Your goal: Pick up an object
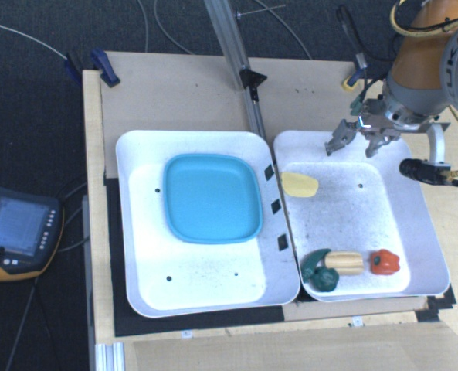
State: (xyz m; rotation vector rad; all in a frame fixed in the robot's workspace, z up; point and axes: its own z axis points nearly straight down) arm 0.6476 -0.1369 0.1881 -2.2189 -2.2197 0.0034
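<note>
While your hand hangs spread and empty over the right bin's far rim, the nearest thing, a yellow piece, lies down-left of it, long axis across the bin

Dark carpet around wooden bench

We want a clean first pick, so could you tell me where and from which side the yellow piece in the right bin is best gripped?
Grip the yellow piece across its short width, coming straight down. It lies flat near the right bin's left wall, so that side looks tight.
</note>
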